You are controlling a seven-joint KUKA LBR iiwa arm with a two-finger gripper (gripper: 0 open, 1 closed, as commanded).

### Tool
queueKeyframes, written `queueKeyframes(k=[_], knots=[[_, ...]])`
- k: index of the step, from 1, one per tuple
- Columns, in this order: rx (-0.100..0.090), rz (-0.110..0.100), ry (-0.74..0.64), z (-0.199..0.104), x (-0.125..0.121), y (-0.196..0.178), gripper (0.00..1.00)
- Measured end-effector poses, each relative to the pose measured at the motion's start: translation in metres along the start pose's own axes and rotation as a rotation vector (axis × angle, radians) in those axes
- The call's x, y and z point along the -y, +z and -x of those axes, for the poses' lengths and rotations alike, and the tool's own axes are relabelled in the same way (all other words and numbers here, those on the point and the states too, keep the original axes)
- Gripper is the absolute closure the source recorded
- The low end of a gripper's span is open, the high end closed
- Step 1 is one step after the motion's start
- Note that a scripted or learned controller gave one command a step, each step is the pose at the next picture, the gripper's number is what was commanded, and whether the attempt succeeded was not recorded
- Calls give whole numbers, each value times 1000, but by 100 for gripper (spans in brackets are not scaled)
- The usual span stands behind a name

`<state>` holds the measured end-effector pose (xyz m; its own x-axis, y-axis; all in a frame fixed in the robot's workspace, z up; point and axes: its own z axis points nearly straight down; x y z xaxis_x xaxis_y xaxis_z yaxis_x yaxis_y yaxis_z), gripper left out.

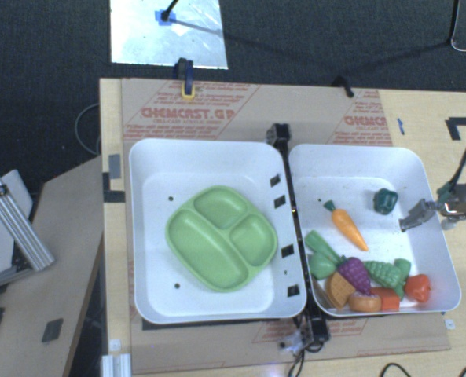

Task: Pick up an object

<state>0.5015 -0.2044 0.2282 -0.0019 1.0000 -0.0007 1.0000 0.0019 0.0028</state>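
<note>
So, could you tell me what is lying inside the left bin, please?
A green divided plate lies in the left bin, its three compartments bare. What the plate covers cannot be seen.

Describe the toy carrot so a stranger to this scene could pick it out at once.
Look in the right white bin, the one holding the toy food. Near its middle, above the pile heaped along the lower edge, lies the carrot. It is the only long, tapered orange piece with a small green top, and it lies apart from the pile.
</note>
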Motion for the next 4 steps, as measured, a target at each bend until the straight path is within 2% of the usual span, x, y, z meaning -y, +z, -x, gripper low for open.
queueKeyframes(k=[2, 3, 4], knots=[[-2, -3, 0, -13, -6, 113, 0], [-1, -3, 0, -14, -7, 145, 0], [0, 0, 1, -13, -7, 134, 100]])
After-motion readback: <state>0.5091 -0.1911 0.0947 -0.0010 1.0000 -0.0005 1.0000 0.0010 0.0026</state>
